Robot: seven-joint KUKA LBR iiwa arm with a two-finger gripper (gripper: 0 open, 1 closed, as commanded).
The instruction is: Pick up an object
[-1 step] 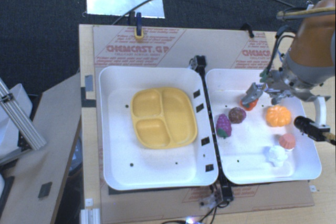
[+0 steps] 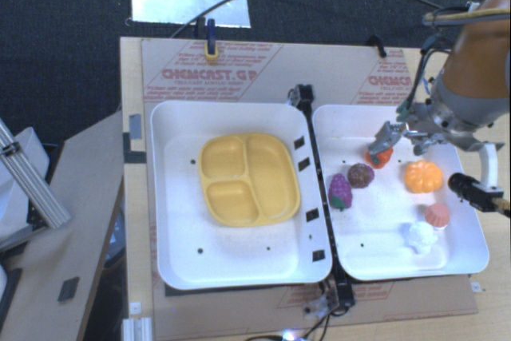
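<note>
While the gripper is seen at upper right of the frame, closed on a small orange-red toy above the right bin, the item is judged light, rigid, slippery; mid-body hold is advised.

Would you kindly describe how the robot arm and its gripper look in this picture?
The rounded grey arm carries a broad orange band above the wrist. Thin dark cables run alongside it. The pale grey metal two-finger gripper sits below it, with a black attachment sticking out nearby.
</note>
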